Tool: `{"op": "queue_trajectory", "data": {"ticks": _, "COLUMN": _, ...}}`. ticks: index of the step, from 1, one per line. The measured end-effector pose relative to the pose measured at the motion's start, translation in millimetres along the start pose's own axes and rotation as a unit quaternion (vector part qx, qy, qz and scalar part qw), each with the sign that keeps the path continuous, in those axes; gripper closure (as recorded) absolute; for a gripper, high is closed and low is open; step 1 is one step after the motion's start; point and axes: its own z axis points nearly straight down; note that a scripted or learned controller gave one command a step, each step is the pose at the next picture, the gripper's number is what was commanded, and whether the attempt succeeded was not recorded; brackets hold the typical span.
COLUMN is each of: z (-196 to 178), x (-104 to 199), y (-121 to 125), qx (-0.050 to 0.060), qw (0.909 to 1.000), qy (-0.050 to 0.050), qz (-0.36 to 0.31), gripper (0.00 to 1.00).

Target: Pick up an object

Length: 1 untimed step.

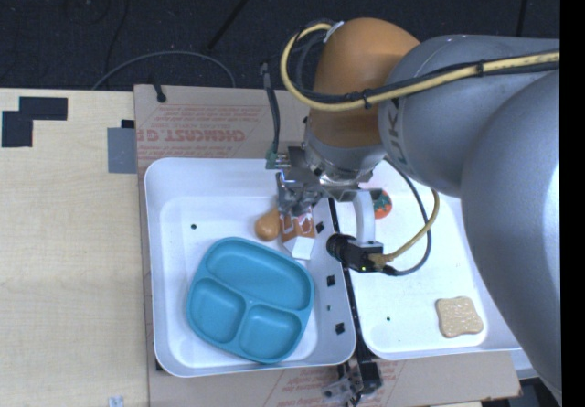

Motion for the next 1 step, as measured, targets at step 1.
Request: {"op": "queue_trajectory", "data": {"ticks": 1, "z": -0.5, "x": -1.6, "y": 0.4, "qx": -0.001, "qw": 1.0000, "qy": -0.001, "qz": 0.001, "gripper": 0.00}}
